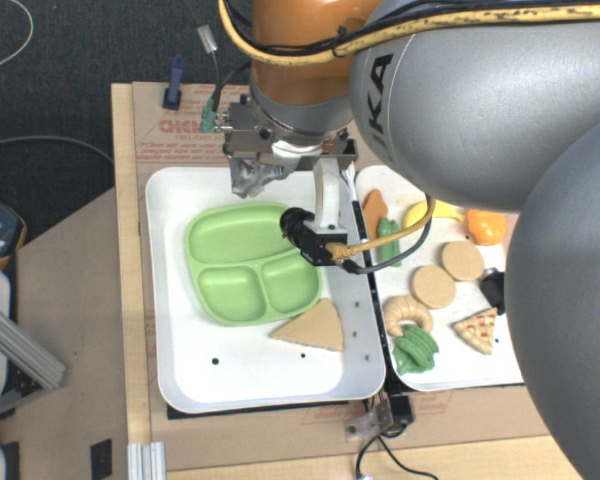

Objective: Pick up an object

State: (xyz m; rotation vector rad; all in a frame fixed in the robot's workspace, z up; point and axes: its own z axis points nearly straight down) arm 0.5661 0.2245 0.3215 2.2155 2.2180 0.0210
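The green divided tray (248, 263) lies in the left bin (180, 358), a tan wedge (312, 328) touching its lower right corner. The end effector (280, 173) hovers just above the tray's upper edge; whether it grips anything, I cannot tell.

Green divided tray (248, 263) flat in left bin (175, 298)

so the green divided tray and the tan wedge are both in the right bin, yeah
Not quite: the camera view shows the green divided tray and the tan wedge both in the left bin, not the right one.
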